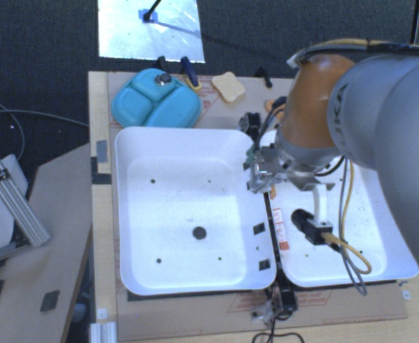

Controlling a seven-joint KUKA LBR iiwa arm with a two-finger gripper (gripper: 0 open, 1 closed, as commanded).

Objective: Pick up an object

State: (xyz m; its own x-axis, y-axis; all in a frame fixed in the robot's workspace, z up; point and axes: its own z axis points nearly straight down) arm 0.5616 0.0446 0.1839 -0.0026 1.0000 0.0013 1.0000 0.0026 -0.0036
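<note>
My gripper hangs over the divide between the two white bins, at the near-left corner of the right bin. The grey arm with its orange band covers most of that bin. On the floor of the left bin lies a small dark round thing, well to the left of and below the gripper. Nothing shows between the gripper and the bin rim.
Behind the bins on the bench lie a blue lidded tray, a yellow sponge and a blue-handled tool. A small orange item peeks out beside the arm. A shiny sheet lies farther back.
</note>
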